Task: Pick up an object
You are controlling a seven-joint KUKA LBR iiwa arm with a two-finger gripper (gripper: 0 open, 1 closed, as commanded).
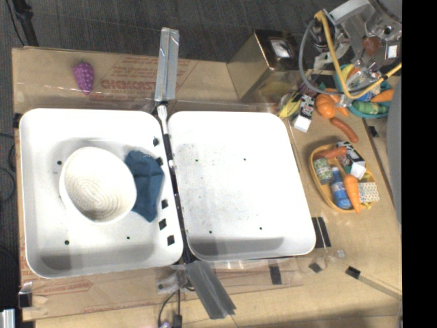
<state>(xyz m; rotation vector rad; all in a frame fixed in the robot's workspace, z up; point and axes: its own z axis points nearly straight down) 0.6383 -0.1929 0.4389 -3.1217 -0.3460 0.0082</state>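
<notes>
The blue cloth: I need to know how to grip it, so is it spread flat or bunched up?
Bunched up. The crumpled blue cloth lies in folds in the left white bin, against the round woven cream hat.

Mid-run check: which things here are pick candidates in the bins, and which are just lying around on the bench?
For the job:
- white woven hat, in the left bin
- blue cloth, beside the hat and touching it
- right bin

Lying about:
- purple toy on the bench behind the left bin
- yellow basket of toy food, right of the bins
- brown box behind the right bin
</notes>
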